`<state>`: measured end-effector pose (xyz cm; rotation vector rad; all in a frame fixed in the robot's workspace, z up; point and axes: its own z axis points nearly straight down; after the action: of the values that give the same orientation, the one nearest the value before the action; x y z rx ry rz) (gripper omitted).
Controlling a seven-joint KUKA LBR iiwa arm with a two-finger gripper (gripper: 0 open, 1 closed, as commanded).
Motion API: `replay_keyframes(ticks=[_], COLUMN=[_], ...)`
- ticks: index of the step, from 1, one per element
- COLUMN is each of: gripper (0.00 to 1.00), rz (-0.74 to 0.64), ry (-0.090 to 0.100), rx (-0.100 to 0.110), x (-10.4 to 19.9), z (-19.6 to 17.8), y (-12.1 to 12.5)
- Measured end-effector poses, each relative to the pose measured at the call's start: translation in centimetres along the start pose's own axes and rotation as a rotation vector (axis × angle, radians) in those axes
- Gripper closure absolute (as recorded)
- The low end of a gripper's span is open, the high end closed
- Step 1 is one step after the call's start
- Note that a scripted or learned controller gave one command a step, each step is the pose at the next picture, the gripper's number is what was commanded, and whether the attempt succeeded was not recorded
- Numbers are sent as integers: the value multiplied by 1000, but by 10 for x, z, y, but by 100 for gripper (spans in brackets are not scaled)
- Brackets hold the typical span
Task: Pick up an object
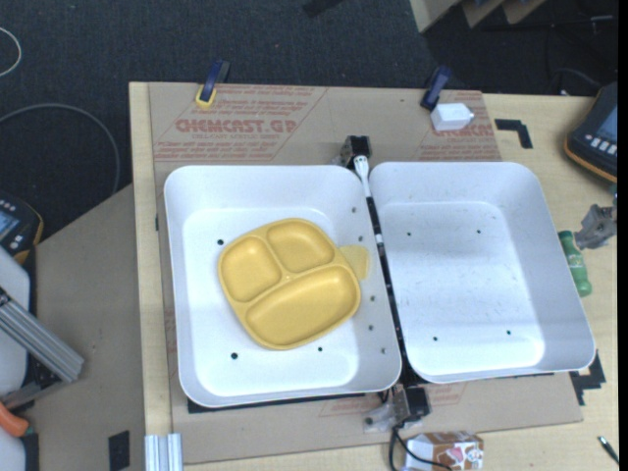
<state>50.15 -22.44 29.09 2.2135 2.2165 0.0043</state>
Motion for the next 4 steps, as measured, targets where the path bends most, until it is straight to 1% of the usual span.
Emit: replay_keyframes(ticks=[1,2,3,4], gripper=[100,100,100,100], rz=[-2,1,-12,-7], ry=[1,-1,11,7], rx=[2,-4,16,11], x=[1,14,152,212], z=[8,-82,-31,-32], y=[54,5,-23,-21])
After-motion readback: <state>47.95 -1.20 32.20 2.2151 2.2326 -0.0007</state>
